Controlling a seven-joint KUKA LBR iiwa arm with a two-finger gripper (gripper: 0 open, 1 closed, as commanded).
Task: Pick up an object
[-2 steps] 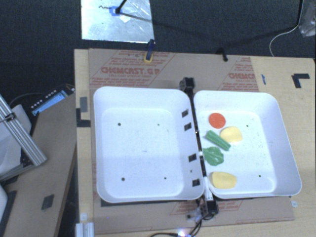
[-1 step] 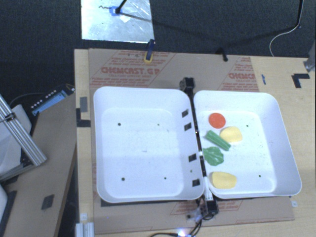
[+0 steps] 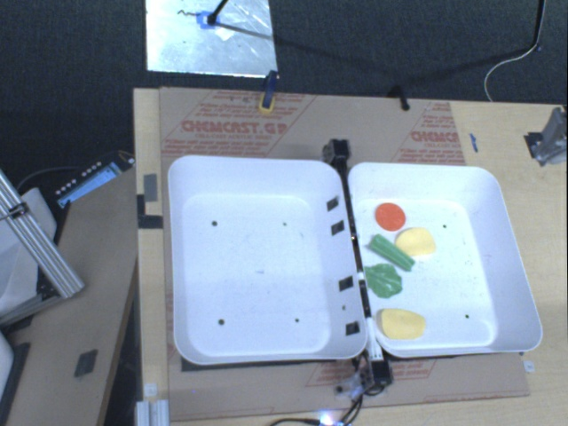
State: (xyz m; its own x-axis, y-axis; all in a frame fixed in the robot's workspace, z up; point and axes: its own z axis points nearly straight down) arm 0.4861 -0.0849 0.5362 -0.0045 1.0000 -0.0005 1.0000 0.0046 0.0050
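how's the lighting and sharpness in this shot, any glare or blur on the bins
Camera view: even, soft light; the left bin shows a faint grey shadow across its floor, the right bin reads bright white with little detail. The metal sheet at the top throws glare. The whole frame is slightly soft, so the red disc and green pieces have fuzzy edges.

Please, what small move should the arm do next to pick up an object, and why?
Probably bring the gripper over the right bin, above the red round piece. All the objects lie there near the divider, and this piece lies a little apart from the yellow piece and green stick, so the fingers have some room.
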